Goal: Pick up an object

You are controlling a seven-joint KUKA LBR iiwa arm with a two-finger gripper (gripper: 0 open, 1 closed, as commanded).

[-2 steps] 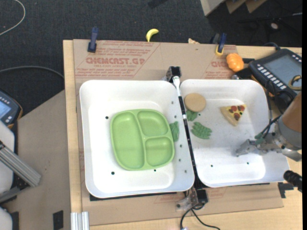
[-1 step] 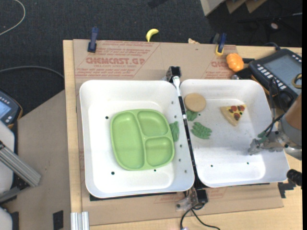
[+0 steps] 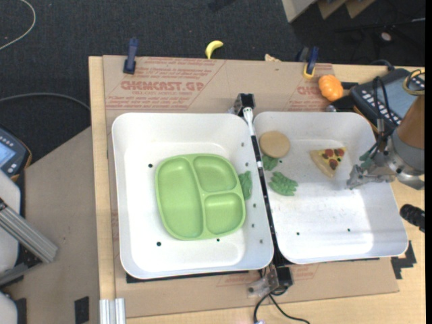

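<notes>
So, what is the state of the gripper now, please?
Gripper: low in the right bin, beside the pizza slice; open or shut cannot be told.

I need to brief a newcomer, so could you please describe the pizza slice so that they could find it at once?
Start at the right-hand shallow white bin. In its far half, just left of the end effector, lies the small triangular pizza slice with red toppings. Unlike the round tan disc and leafy green pieces to its left, it is wedge-shaped and yellow.
</notes>
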